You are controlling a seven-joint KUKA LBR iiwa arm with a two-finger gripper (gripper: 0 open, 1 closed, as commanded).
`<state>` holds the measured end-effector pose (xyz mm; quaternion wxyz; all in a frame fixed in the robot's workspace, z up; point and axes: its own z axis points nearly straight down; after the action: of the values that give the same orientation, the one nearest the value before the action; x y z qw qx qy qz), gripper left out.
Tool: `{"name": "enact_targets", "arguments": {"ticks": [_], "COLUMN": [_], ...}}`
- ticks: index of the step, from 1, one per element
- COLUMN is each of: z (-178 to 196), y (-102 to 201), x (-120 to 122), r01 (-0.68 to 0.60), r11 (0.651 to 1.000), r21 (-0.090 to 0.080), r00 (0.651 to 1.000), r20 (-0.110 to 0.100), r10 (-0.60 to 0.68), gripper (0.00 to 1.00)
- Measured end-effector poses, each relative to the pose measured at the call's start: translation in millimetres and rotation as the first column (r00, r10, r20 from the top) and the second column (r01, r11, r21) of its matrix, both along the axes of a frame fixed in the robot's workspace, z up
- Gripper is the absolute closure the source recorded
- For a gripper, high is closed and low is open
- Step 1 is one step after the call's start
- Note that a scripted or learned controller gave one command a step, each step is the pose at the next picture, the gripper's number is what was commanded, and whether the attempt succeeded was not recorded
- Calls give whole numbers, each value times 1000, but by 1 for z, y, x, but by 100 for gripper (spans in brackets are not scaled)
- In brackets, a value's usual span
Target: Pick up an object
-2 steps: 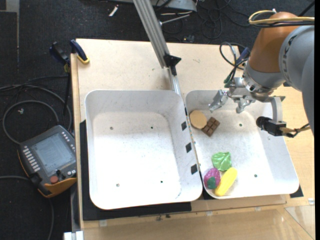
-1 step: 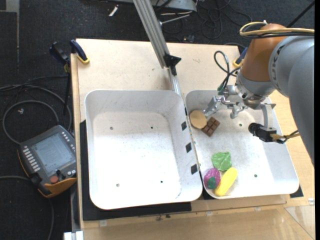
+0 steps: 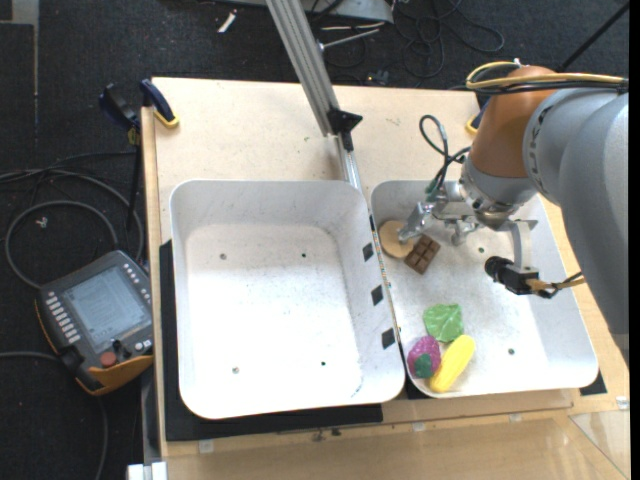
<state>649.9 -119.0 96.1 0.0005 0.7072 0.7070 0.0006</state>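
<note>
So, the brown chocolate-bar piece (image 3: 422, 255) lies in the right bin (image 3: 545, 353), far-left corner, touching a tan round disc (image 3: 393, 238). Gripper (image 3: 428, 230) sits right over both (whether its tips clamp on anything, can't tell — they're too blurred). Near the bin's front-left corner: green piece (image 3: 443, 321), purple grape-like item (image 3: 423, 353), yellow banana-shaped toy (image 3: 453, 362), all bunched together. Left bin (image 3: 195, 208) sits just beside it, w/ speckled floor.

arm (image 3: 580, 138) cut off at right edge, bench's (image 3: 250, 128) near edge cropped
</note>
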Motion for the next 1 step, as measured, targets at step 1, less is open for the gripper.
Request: {"name": "enact_targets", "arguments": {"ticks": [1], "z": [14], "y": [0], "x": [2], "r01": [0], "r11": [1000], "r21": [-2], "r00": [1000], "r20": [6], "r10": [0], "gripper": [100]}}
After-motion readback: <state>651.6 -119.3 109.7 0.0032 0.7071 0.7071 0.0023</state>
